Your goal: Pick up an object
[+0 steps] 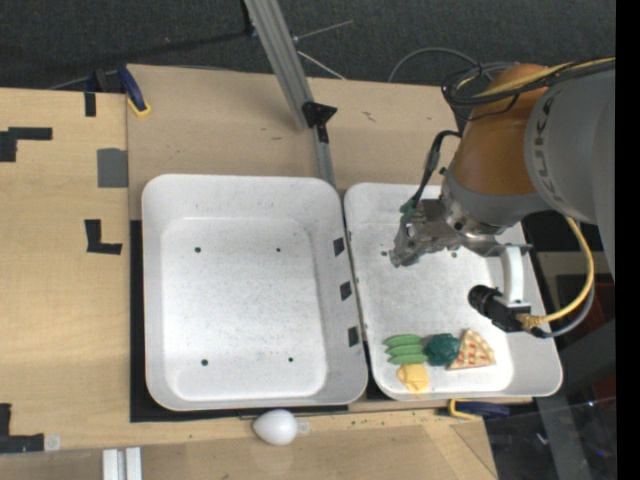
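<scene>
Right of centre in the frame, the gripper (405,251) hangs over the upper part of the right bin (372,298); whether it is spread or pressed together cannot be told, and nothing shows in its grasp. Toward the lower right, near that bin's bottom edge, a cluster lies close together: a green pea pod (404,345), a dark green piece (440,348), a yellow piece (413,376) and a pizza slice (472,351). Left of centre sits the left bin (240,193). Below it, a white egg (275,427) rests on the bench (200,118).
</scene>
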Motion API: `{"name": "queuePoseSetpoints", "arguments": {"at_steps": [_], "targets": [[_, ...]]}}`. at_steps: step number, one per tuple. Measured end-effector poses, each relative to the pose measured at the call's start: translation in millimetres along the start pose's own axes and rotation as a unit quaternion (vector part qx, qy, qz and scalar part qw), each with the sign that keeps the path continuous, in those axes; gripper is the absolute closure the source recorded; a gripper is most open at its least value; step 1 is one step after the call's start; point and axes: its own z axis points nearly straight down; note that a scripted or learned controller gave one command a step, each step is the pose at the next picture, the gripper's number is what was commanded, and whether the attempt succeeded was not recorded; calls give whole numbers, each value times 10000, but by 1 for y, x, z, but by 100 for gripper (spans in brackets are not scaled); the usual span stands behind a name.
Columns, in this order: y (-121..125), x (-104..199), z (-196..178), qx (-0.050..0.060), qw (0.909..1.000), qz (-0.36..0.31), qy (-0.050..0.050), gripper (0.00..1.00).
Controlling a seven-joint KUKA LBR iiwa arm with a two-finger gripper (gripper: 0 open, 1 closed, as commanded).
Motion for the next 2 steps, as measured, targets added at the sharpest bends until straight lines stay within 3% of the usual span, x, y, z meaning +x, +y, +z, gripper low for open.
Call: {"name": "queuePoseSetpoints", "arguments": {"at_steps": [2], "targets": [[-32, 113, 0, 8, 10000, -11, 5, 100]]}}
